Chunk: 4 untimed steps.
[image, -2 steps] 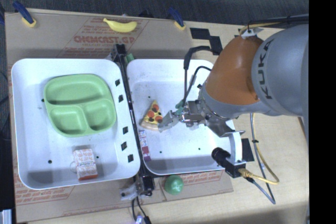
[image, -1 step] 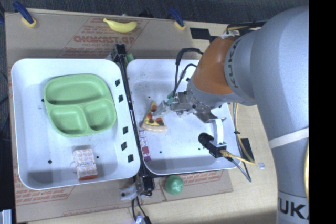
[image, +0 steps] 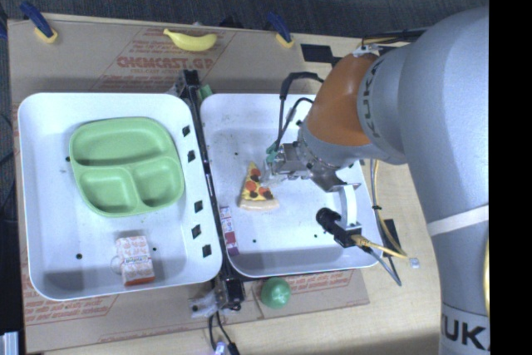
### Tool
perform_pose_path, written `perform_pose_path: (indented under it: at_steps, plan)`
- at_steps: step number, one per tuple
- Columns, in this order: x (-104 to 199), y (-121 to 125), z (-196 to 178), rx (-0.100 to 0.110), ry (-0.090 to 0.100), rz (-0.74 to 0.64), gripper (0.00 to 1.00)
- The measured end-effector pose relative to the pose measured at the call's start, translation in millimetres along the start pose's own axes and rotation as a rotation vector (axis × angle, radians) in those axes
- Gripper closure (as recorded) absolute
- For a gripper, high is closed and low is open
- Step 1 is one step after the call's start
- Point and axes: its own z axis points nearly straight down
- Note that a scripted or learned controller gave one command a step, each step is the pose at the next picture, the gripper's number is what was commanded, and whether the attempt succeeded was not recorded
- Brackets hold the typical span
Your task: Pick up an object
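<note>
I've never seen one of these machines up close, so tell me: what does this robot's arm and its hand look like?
The arm is thick, rounded and smooth, silvery grey, with an orange band above the wrist. White "KU" lettering shows low on its body. Thin dark cables loop down to the hand, a small cluster of metal parts.

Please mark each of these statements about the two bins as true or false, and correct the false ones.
1. The green tray lies in the left bin. True.
2. The pizza slice lies in the left bin. False: it lies in the right bin.
3. The banana lies inside a bin. False: it lies on the cardboard beyond them.
4. The green ball lies outside the bins. True.
5. The small carton lies in the left bin. True.
</note>
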Motion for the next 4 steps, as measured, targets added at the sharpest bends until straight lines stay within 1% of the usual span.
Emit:
perform_pose_path:
  at_steps: [1, 2, 3, 4]
  plan:
    - [-5.7, -77.1, -100.3, 0.003, 0.000, 0.007, 1.00]
    - [-5.4, -77.3, -99.8, 0.004, 0.001, 0.006, 0.00]
    - [-37.2, -12.4, 8.1, -0.001, -0.001, 0.005, 0.00]
    - [-36.0, -11.8, -2.4, 0.001, 0.002, -0.001, 1.00]
